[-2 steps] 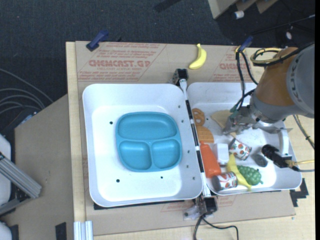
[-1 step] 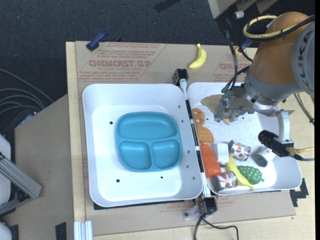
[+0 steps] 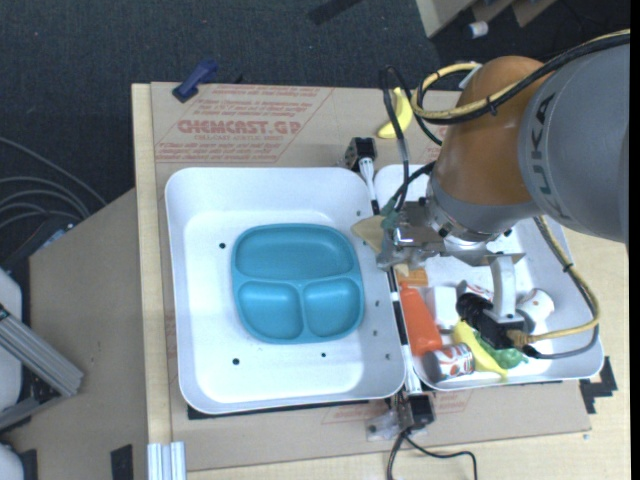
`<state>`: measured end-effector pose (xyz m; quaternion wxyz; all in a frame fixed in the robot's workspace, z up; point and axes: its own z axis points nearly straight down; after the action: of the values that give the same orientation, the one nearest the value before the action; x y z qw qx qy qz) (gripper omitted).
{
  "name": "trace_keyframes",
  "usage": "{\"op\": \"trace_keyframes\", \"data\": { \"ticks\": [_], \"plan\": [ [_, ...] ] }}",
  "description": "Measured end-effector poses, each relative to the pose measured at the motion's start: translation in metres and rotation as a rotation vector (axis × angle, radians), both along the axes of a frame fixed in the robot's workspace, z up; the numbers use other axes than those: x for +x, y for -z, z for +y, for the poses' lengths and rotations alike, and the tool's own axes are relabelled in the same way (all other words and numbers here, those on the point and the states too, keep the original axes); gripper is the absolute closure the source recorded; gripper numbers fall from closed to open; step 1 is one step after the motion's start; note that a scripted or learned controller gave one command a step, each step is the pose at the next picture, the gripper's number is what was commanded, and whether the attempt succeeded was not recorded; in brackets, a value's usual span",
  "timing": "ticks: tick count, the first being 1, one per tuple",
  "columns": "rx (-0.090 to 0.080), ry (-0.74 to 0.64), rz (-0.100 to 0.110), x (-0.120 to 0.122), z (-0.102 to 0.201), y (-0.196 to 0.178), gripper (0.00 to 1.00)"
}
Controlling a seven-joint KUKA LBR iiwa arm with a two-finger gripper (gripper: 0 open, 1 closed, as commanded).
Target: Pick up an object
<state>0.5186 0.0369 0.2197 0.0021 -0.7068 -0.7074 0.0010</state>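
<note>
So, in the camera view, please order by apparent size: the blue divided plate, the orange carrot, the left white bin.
1. left white bin
2. blue divided plate
3. orange carrot, partly hidden by the gripper above it

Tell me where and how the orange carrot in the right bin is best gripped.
Probably across its middle, from straight above. The orange carrot lies flat and lengthwise along the right bin's left wall, so fingers closing across its narrow width suit it. The wall side is tight; the gripper sits at its upper end.
</note>
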Motion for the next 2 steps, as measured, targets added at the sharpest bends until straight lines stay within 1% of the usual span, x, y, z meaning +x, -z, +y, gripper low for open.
{"op": "trace_keyframes", "data": {
  "ticks": [1,2],
  "plan": [
    [-0.002,0.002,-0.003,-0.04,-0.025,-0.045,1.0],
    [-0.002,0.002,-0.004,-0.039,-0.038,-0.048,1.0]
  ]
}}
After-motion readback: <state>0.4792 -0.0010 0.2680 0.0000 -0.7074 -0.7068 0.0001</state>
